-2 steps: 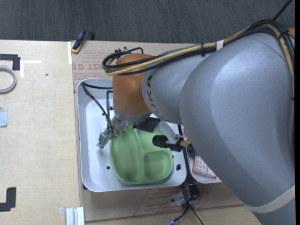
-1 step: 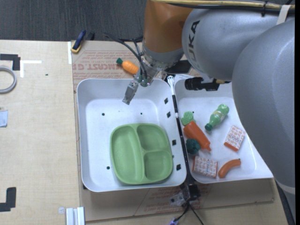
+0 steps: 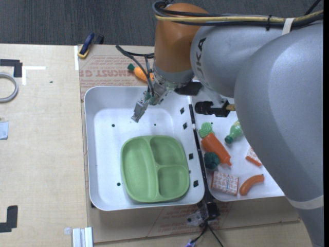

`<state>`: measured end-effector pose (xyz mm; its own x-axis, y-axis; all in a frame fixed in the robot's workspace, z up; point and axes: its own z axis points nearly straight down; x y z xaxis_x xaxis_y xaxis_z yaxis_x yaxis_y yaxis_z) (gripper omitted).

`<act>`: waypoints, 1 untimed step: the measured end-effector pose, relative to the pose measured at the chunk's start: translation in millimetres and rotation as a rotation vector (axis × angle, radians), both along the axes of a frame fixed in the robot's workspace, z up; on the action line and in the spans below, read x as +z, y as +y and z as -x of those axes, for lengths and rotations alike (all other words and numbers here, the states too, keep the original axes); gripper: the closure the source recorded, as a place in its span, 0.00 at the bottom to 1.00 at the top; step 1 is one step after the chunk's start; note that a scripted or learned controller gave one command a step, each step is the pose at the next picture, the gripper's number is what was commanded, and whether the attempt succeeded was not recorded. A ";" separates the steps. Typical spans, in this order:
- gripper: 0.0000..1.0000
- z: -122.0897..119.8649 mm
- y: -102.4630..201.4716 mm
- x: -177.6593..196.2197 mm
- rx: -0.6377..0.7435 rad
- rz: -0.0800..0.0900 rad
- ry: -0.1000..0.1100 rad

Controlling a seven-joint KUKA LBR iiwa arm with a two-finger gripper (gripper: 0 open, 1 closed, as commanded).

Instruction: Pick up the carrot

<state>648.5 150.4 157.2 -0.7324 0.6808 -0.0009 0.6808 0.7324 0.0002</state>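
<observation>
Right now your carrot point(image 3: 216, 146) lies in the right bin point(image 3: 267, 192), just beside the divider between the two bins, its orange body slanting down toward the right with the green top at its upper end. You would judge it easy to reach from above, since nothing rests on it, though a dark green piece point(image 3: 211, 160) sits touching or nearly touching its lower left side and could be nudged when the fingers come down. Further out in the same bin you have a small patterned box point(image 3: 225, 182), an orange sausage-shaped piece point(image 3: 250, 183), a green bottle-like toy point(image 3: 234, 133) and a small reddish scrap point(image 3: 252, 161), all apart from the carrot. The gripper point(image 3: 140, 111) is not over any of this: it hangs over the upper part of the left bin point(image 3: 97, 153), above the bare white floor, well apart from the carrot and across the divider from it. You can see nothing between its fingers, and they look drawn close together, so it carries nothing. Below it, the green divided plate point(image 3: 154, 167) fills much of the left bin's lower half. Your next move, by this reckoning, is to carry the arm rightward over the divider, open up and line the fingers across the carrot's slanted body.
</observation>
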 end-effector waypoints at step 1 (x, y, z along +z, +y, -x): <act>1.00 -0.7 -0.5 10.0 0.001 0.001 -0.002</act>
<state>649.2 149.9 167.2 -0.7331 0.6802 -0.0030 0.6802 0.7331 0.0014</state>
